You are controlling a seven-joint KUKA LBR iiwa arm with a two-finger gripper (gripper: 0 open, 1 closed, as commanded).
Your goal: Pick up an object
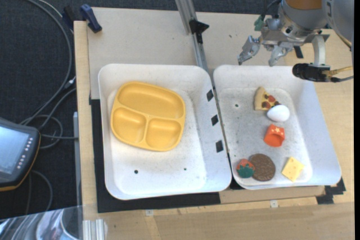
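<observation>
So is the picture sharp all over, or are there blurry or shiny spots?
Camera view: mostly sharp and evenly lit; the yellow divided plate and the toy food, like the white egg, read clearly with only soft shadows. The gripper looks slightly soft. A blurred, shiny patch sits at the bottom-left corner.

Wooden bench (140, 31) w/ black mat (163, 200), two white bins on it: left bin (169, 177), right bin (315, 121).

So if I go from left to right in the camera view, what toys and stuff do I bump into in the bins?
Yellow tray → green-and-red toy → brown cookie → cheese.
</observation>
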